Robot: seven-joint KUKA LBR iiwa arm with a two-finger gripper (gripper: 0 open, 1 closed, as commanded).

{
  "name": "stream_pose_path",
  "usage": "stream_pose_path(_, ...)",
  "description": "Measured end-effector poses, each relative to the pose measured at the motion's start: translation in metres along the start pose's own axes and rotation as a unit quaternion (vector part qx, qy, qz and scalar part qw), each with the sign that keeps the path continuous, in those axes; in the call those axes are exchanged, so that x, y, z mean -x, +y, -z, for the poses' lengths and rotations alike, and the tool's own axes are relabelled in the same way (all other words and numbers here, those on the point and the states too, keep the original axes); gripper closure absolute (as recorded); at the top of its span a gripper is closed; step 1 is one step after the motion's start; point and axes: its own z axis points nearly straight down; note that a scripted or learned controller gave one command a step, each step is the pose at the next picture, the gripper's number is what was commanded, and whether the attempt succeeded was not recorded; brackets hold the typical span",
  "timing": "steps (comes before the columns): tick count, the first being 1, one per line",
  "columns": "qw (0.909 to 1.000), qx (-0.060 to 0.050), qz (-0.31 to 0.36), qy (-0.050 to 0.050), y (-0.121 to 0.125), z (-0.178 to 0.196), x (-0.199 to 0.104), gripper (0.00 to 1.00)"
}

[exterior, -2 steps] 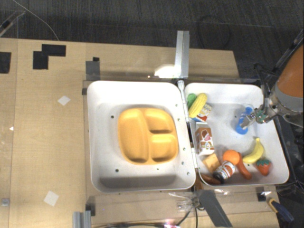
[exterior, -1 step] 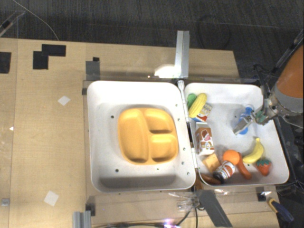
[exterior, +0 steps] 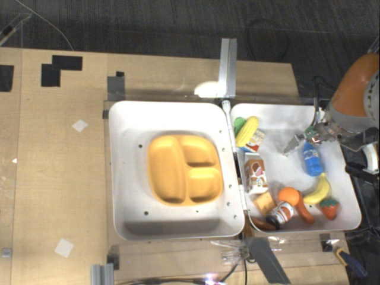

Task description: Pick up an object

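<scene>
The right bin (exterior: 279, 114) holds the loose objects. A corn cob (exterior: 247, 130) lies over a green item (exterior: 238, 124) at its back left. A brown-and-white carton (exterior: 256, 174) lies by the left wall. A blue bottle (exterior: 311, 158) lies right of centre, with a banana (exterior: 318, 191), a strawberry (exterior: 330, 207), an orange (exterior: 289, 195), a carrot (exterior: 305, 213), a small bottle (exterior: 281, 215) and a tan block (exterior: 263, 202) toward the front. My gripper (exterior: 295, 142) hangs low over the bin floor, just left of the blue bottle's top, with nothing visibly in it.
The left bin (exterior: 130, 159) holds a yellow compartment tray (exterior: 184, 168). A metal post (exterior: 228, 70) stands behind the divider between the bins. The arm's orange band (exterior: 356, 91) is over the right bin's back right corner. The wooden bench (exterior: 53, 171) stretches left.
</scene>
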Motion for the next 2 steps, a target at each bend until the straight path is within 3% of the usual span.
stream_pose_path(1,1.0,0.002,0.005,-0.002,0.003,0.01,0.0,1.0)
stream_pose_path(2,1.0,0.003,0.008,-0.001,0.005,0.087,0.002,1.0)
